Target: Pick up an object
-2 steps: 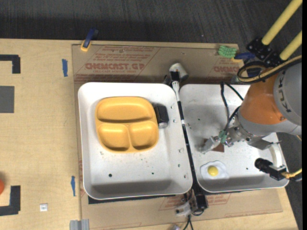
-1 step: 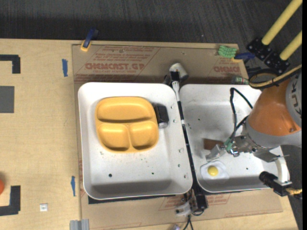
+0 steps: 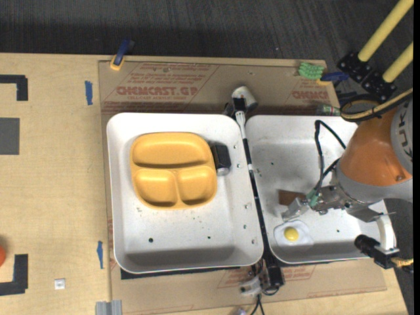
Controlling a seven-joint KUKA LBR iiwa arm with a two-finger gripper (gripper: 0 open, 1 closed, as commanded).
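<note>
In the right bin (image 3: 328, 133), a toy fried egg (image 3: 291, 233) with a yellow yolk lies near the front left corner. A small flat brown piece (image 3: 286, 195) lies just behind it. My gripper (image 3: 295, 207) is low in this bin, its tip between the brown piece and the egg and close to both. Whether it touches either one is unclear. The grey arm with its orange band (image 3: 371, 156) reaches in from the right and hides the right part of the bin.
The left bin (image 3: 125, 195) holds a yellow divided plate (image 3: 174, 169) with a small dark and silver object (image 3: 220, 158) against its right side. A ridge (image 3: 252, 182) separates the two bins. Black cables (image 3: 325, 149) hang over the right bin.
</note>
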